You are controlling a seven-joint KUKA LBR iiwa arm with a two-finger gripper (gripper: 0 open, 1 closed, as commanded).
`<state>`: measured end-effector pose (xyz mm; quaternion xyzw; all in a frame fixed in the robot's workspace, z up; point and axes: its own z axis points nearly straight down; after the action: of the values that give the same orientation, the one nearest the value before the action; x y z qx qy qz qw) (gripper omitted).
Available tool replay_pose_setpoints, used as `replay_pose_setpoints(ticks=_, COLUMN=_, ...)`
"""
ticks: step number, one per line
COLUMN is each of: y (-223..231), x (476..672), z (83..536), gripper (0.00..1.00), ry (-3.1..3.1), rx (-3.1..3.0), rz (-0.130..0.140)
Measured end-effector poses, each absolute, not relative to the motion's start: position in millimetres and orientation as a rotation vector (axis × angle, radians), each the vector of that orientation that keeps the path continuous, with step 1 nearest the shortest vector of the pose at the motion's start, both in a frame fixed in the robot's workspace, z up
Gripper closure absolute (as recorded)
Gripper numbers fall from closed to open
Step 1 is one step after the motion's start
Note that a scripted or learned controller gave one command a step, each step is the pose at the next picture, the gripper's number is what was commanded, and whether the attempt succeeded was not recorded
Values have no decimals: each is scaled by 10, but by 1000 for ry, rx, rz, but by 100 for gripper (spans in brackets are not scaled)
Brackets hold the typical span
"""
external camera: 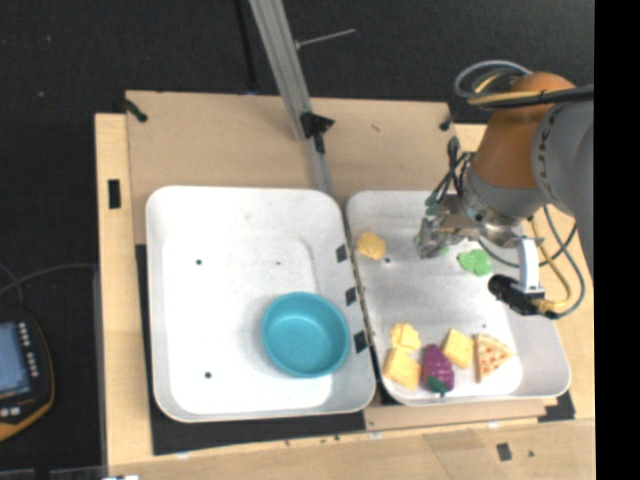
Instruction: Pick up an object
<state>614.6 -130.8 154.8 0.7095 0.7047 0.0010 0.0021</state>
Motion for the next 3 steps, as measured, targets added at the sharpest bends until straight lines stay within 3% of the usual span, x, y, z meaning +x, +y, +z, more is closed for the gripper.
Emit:
replay_pose_setpoints(ticks=2, y=-1294, x=6163, z=2627, gripper=100, ry=2221, rx=2216, rz=1)
replay_pose_setpoints(ticks=3, y=-1303, x=6170, z=2693, gripper=100, ry=2224, rx=2215, rz=1)
